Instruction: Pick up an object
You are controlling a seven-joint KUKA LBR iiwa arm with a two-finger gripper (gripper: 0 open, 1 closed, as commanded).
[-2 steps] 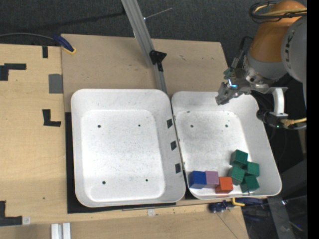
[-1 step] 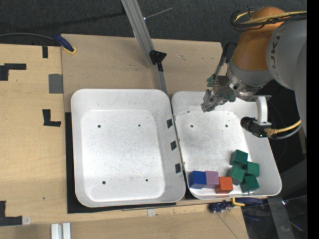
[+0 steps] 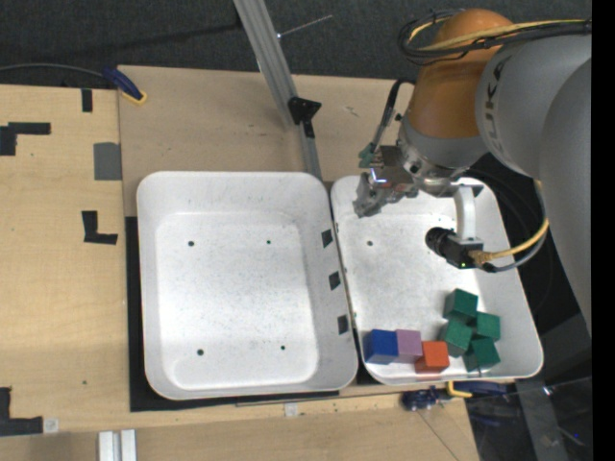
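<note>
Two white bins sit side by side on the desk [image 3: 58, 286], and the big grey arm [image 3: 538, 94] with its orange band hangs over the far end of the right bin [image 3: 404, 286]. The left bin [image 3: 231, 277] takes up the middle of the desk.

Down at the claw [image 3: 370, 198] now: it sits at the far left corner of the right bin, right by the rim shared with the left bin. Whether it is spread or closed, I cannot tell from up here, and nothing can be seen gripped in it.

The blocks are all at the opposite end, huddled along the near edge of the right bin, well apart from the claw. So the run, as I judge it, goes straight down the bin's length toward its near edge.

Biggest of the bunch is the cluster of green blocks [image 3: 471, 329] in the near right corner, several piled touching one another, tilted at odd angles. Left of them, a neat row: blue block [image 3: 381, 344], pale purple block [image 3: 409, 343], then the small orange block [image 3: 434, 355], shoulder to shoulder. The blue one lies nearest the claw's side and looks the most open to grab.
</note>
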